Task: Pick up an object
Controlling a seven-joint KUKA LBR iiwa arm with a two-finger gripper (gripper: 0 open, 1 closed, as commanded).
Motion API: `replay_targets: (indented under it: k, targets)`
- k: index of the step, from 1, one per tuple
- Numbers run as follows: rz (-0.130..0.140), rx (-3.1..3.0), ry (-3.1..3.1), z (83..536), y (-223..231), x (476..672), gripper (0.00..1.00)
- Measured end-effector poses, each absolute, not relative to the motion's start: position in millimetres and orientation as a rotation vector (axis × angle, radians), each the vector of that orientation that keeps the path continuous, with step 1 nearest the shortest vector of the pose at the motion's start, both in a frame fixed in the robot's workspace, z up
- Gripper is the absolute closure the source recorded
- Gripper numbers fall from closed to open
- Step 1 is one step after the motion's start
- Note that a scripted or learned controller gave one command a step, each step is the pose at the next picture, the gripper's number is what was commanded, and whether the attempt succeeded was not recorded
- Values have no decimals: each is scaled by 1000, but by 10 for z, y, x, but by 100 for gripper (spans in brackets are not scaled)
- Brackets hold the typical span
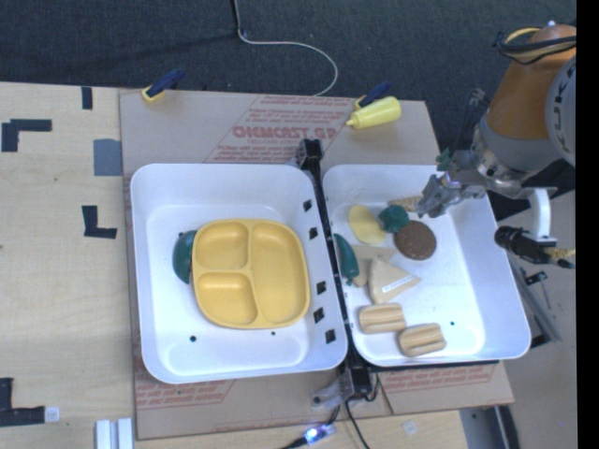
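Note:
The right bin (pixel 487 293) holds a pale yellow round piece (pixel 366 224), a small dark teal piece (pixel 393 218), a brown disc (pixel 416 241), a cream wedge (pixel 387 280), two tan logs (pixel 381 318) (pixel 420 339) and a green piece (pixel 346 258) against its left wall. My gripper (pixel 434 199) hangs over the bin's upper right part, just right of the teal piece and above the brown disc. Nothing shows between its fingers.
In the left bin (pixel 154 251) lies a yellow divided plate (pixel 251 272) with a dark teal object (pixel 182 256) partly under its left side. A yellow clamp (pixel 376 113) and a blue-yellow clamp (pixel 162 84) sit on the cardboard behind the bins. A white cable (pixel 281 40) trails at the back.

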State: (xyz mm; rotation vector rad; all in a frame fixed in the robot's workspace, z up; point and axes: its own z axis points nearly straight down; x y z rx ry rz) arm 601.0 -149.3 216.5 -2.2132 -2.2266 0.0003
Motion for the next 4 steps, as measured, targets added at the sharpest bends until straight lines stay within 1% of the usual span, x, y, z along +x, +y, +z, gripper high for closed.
replay_targets:
  k: [1,2,3,4]
  targets:
    - [0,-2213,-2228,2098,-988,6243,100]
    - [-2,-2212,-2229,2144,-486,6402,100]
    - [2,-2219,-2222,2200,-554,6302,100]
    - [0,-2218,-2224,2248,-459,6453,100]
